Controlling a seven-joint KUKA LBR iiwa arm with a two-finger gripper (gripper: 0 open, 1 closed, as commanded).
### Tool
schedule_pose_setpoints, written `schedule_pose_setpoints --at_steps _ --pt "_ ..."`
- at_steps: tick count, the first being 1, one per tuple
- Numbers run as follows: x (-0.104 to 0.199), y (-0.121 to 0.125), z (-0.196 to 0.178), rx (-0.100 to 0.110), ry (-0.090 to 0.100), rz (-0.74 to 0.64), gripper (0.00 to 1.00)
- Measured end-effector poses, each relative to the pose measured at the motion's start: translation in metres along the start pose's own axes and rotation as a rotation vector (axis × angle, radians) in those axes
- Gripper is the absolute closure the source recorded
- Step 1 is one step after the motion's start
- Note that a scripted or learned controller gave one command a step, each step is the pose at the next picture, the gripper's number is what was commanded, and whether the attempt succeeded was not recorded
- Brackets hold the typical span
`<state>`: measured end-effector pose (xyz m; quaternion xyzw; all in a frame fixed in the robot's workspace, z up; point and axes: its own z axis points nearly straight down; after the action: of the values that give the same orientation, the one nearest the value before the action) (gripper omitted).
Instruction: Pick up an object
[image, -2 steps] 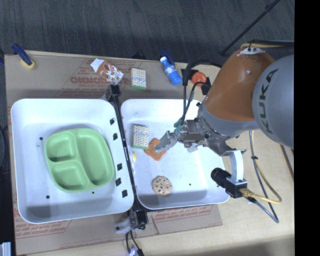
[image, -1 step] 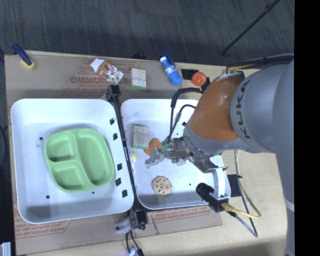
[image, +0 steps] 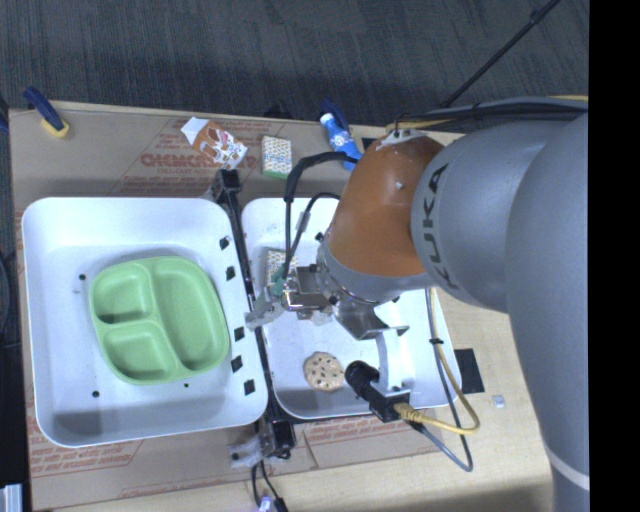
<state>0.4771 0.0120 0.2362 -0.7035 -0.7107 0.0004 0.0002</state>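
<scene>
A round chocolate-chip cookie (image: 322, 371) lies on the floor of the right white bin (image: 270, 222), near its front edge. My gripper (image: 293, 297) hangs low over the left part of that bin, behind the cookie and apart from it. The grey arm with its orange band (image: 385, 215) covers most of the bin. A small pale green packet (image: 274, 266) shows just behind the gripper, partly hidden by it.
The left white bin (image: 50, 300) holds a green divided plate (image: 157, 317). Behind the bins on the cardboard lie a snack packet (image: 216, 145), a small green-white packet (image: 277, 155) and a blue clamp (image: 338, 129). Cables run around the right bin.
</scene>
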Motion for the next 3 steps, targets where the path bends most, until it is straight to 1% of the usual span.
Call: schedule_pose_setpoints --at_steps 1,2,3 --pt "-0.024 0.035 0.045 0.004 -0.001 0.003 0.0" --pt "-0.092 0.024 0.045 0.003 0.001 0.007 0.0" --pt "-0.003 0.057 0.045 0.003 0.001 0.001 0.0"
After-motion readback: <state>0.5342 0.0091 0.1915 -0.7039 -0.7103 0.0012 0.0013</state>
